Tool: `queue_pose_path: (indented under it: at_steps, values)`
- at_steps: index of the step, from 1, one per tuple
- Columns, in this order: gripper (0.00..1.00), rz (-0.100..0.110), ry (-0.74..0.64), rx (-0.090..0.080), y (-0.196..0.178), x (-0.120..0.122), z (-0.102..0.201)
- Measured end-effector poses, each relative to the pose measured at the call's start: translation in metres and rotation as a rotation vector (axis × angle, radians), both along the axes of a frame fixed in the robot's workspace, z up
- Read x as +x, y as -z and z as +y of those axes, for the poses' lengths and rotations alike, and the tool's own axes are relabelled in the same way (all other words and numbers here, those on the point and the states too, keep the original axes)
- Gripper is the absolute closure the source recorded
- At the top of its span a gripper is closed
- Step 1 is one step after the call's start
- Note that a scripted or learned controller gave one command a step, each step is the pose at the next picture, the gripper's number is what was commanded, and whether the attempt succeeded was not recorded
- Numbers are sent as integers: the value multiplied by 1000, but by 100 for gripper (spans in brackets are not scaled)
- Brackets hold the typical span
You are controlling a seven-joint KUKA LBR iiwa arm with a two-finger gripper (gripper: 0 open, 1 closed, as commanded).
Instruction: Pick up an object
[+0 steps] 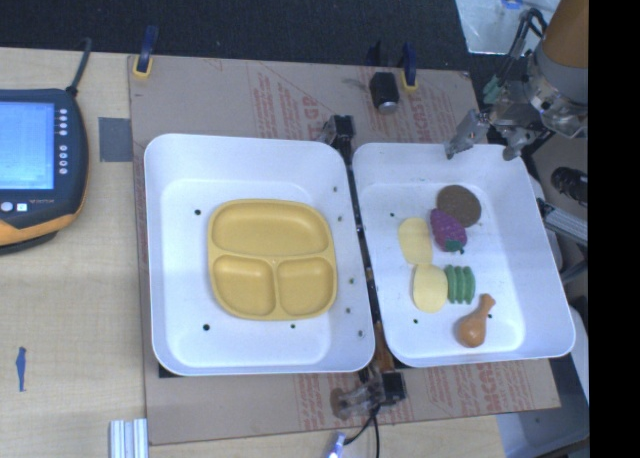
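1 tray (272,257) in L bin (175,246); 6 toy foods (445,256) in R bin (535,276); gripper (486,140) wide open, nothing held.

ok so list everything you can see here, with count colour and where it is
bins: 2, white, side by side on the bench
tray: 1, yellow, three compartments, in the left bin
brown disc: 1, brown, right bin, far end
grapes: 1, purple, just below the disc
yellow pieces: 2, pale yellow, middle of the right bin
green piece: 1, green, beside the lower yellow piece
drumstick: 1, tan, near end of the right bin
handheld screen: 1, grey and orange, left edge
clamps: 2, blue, far edge
gripper: 1, grey, open above the right bin's far rim
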State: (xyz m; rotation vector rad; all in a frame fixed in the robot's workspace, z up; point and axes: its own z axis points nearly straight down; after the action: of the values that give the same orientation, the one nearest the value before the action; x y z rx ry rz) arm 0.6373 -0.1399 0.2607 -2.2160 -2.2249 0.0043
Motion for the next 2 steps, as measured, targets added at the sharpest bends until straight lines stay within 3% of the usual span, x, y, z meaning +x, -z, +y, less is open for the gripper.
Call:
queue_pose_path:
  at_steps: [1,2]
  values:
    - [0,2,0,-1,101,-11,-47]
    - [0,2,-1,0,170,-33,-44]
